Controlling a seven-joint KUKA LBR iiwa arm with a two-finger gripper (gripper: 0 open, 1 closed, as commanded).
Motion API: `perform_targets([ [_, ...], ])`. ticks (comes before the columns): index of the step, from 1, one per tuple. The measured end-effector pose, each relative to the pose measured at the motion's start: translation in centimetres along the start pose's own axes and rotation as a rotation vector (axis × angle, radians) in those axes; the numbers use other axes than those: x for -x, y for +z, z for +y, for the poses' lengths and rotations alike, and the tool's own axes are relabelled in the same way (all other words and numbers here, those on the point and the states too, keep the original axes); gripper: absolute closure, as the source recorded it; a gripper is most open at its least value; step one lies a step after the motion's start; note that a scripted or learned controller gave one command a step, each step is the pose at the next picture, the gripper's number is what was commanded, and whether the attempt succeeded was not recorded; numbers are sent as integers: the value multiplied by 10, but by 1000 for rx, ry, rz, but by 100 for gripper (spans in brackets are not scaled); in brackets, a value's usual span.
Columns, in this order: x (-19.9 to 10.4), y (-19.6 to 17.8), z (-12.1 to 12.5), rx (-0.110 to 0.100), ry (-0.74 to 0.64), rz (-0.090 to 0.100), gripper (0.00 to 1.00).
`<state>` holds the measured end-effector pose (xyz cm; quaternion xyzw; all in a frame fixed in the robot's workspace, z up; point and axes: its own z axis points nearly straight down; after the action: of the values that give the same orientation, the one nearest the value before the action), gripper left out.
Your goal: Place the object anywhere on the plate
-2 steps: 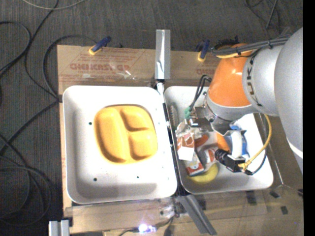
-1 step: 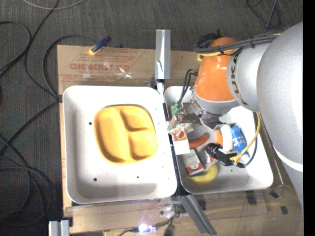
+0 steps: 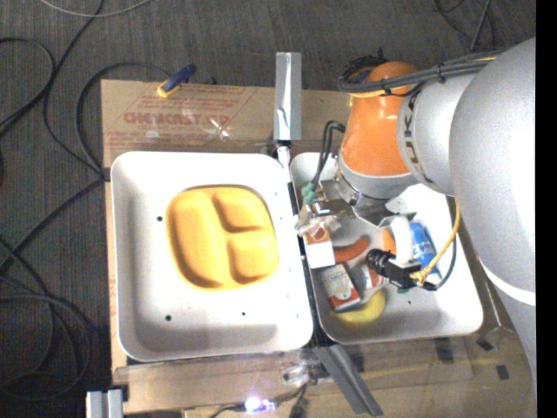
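Observation:
A yellow plate [image 3: 224, 236] with three compartments lies in the middle of the left white bin [image 3: 139, 320]. My gripper [image 3: 315, 219] hangs low over the left side of the right bin [image 3: 452, 320], close to the wall between the two bins. Directly below it sits a small white and brown box [image 3: 320, 252]. Beside the box lie a red and white carton [image 3: 341, 287], a yellow banana [image 3: 364, 309], an orange-red item [image 3: 352, 250] and a blue and white package [image 3: 415, 240]. The arm's orange band [image 3: 376, 133] hides the back of the right bin.
A metal bar [image 3: 287, 94] stands behind the gap between the bins. A small blue and yellow tool [image 3: 176, 79] lies on the cardboard sheet [image 3: 183, 120] behind the left bin. A yellow cable [image 3: 444, 251] loops over the right bin.

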<state>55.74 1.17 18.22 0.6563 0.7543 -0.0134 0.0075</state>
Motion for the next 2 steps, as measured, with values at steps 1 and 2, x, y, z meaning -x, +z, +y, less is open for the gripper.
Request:
perform_targets([
  [1,-53,-21,17,5,-28,25,100],
  [2,-76,1,17,-2,154,28,100],
])
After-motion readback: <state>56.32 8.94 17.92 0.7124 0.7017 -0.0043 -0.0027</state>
